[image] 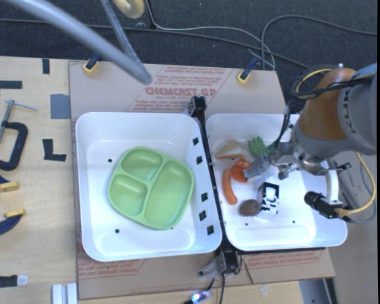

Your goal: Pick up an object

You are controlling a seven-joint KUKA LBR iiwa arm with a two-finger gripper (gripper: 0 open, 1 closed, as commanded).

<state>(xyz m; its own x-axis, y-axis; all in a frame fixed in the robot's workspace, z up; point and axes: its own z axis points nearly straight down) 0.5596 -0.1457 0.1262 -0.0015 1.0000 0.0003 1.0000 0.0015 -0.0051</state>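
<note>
Camera view: jaws (261, 165) over right bin (316, 233), grip state unclear

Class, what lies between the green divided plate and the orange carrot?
In the camera view, the bins' adjoining walls with black clips separate the green divided plate from the orange carrot.

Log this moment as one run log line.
gripper: low in right bin, over orange food pieces | grasp: unconfirmed | left bin: green divided plate

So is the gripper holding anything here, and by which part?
It cannot be told. The gripper is low in the right bin, beside the red piece, with nothing visibly between its fingers.
</note>
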